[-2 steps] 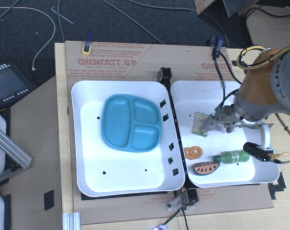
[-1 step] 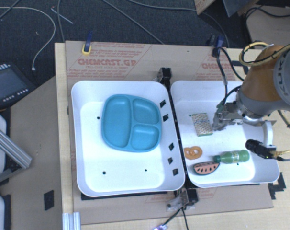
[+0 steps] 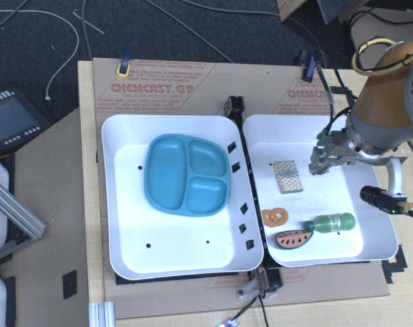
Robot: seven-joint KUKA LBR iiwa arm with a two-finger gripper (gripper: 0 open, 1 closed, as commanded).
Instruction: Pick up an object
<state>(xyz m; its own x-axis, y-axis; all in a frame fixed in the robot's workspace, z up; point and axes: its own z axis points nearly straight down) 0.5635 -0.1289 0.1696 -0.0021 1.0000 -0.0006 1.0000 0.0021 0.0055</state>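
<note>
My arm (image 3: 387, 107), grey casing with broad orange band, looped yellow-tan cable on top, dark metal gripper (image 3: 320, 159), black cabling alongside.

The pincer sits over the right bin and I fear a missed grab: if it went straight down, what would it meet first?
Probably bare floor of the right bin. The pincer hangs just right of the patterned sponge, seemingly not over it, though depth is unclear.
</note>
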